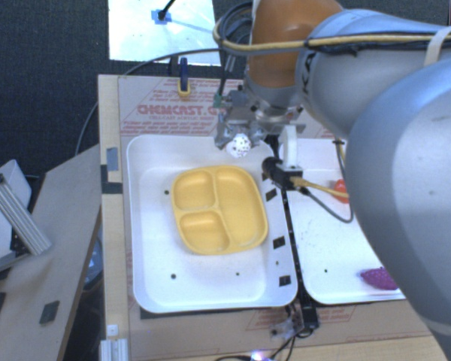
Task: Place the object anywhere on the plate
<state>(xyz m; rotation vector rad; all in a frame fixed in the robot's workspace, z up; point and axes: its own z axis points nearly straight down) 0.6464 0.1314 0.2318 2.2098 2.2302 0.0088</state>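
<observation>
Camera view: one hand (239,143) grips one white die (spotted) above one yellow plate (219,208).

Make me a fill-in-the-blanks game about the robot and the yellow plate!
1. The yellow plate has ____ compartments.
2. The plate lies in the ____ white bin as the camera sees it.
3. The small white object with dark dots sits at the gripper, just beyond the plate's ____ edge.
4. The purple object lies in the ____ bin.

Missing words: three; left; far; right
</observation>
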